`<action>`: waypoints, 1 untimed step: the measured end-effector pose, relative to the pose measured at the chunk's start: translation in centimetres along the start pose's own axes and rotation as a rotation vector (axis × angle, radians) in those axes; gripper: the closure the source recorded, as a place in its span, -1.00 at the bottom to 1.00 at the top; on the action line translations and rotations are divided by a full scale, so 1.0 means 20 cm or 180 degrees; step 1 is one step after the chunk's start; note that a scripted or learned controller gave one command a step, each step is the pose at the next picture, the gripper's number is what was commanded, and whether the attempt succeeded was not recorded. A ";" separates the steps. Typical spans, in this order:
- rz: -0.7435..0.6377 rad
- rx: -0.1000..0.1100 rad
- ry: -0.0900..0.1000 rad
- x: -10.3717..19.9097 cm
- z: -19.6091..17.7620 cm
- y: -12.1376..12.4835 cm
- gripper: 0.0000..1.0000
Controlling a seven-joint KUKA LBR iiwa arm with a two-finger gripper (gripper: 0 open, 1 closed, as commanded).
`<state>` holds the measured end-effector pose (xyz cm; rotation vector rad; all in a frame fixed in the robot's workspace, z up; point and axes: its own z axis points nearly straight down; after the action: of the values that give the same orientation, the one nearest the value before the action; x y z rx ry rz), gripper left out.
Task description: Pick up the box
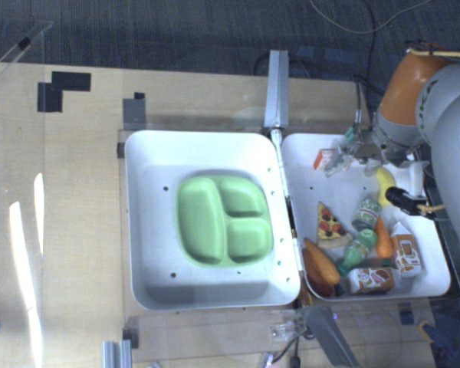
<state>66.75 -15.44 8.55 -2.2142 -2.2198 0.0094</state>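
Observation:
A small orange and white box [405, 254] lies near the right wall of the right bin [303, 156], toward the front. A second brown and white carton [370, 280] lies flat at the front edge. A small red and white piece [321, 158] sits at the bin's back left. My gripper [342, 159] hangs low over the back of the right bin, just right of that red and white piece and far from both boxes. The view shows nothing clearly held.
The right bin also holds a pizza slice [330, 224], a brown bread roll [321, 263], a carrot [384, 240], a green can [366, 213] and a yellow fruit [385, 180]. A green divided tray [224, 218] lies in the left bin [149, 167].

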 end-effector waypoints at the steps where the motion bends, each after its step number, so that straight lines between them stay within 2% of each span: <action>1: 0.0000 0.0000 0.0000 0.00 0.00 0.00 -1.00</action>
<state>66.75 -15.44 8.55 -2.2142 -2.2199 0.0094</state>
